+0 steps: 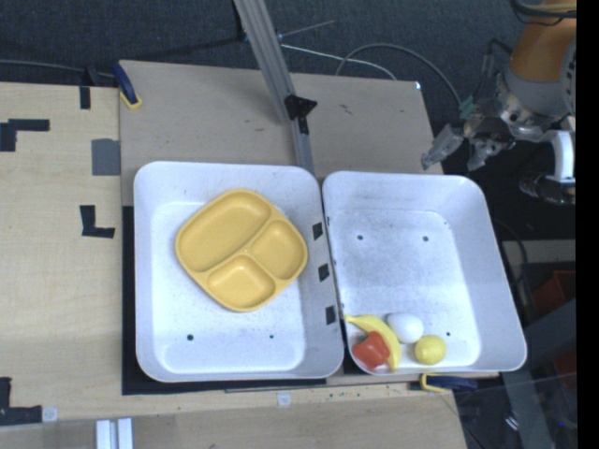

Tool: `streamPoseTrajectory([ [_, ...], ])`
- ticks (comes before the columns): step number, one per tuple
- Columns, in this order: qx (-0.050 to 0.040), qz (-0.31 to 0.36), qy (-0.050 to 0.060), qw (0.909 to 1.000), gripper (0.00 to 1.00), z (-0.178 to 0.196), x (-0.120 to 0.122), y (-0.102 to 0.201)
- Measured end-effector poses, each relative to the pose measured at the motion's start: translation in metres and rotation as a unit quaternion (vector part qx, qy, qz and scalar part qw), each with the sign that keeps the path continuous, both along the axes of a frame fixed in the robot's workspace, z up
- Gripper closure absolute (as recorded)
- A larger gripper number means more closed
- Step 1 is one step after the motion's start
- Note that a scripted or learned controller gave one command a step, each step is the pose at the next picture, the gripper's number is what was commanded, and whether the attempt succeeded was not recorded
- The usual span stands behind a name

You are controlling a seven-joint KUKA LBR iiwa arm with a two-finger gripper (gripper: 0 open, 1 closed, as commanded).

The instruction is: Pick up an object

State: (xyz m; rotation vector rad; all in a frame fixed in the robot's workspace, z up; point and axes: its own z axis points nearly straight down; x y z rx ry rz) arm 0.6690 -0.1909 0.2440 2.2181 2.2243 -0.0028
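Note:
In the right bin (412, 195), near its front edge, lie a yellow banana (379, 330), a red piece (372, 349), a white egg-like ball (405, 325) and a small yellow ball (430, 349), all close together. The left bin (150, 251) holds a yellow three-part plate (241, 249). My gripper (460, 150) hangs above the bench just beyond the right bin's far right corner, well away from the objects. Its two fingers are spread apart with nothing between them.
A grey metal pole (271, 54) runs slantwise from the top down to the gap between the bins. Cables lie on the dark floor behind the bench. A wooden surface with black tape marks lies to the left.

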Motion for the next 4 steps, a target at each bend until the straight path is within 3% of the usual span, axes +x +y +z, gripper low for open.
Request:
streamPoseTrajectory([
  [1, -0.0002, 0.000, 0.000, 1.0000, 0.00, 0.000, 0.000, 0.000],
  [4, -0.0001, -0.001, 0.004, 1.0000, 0.00, -0.157, -0.002, 0.013],
])
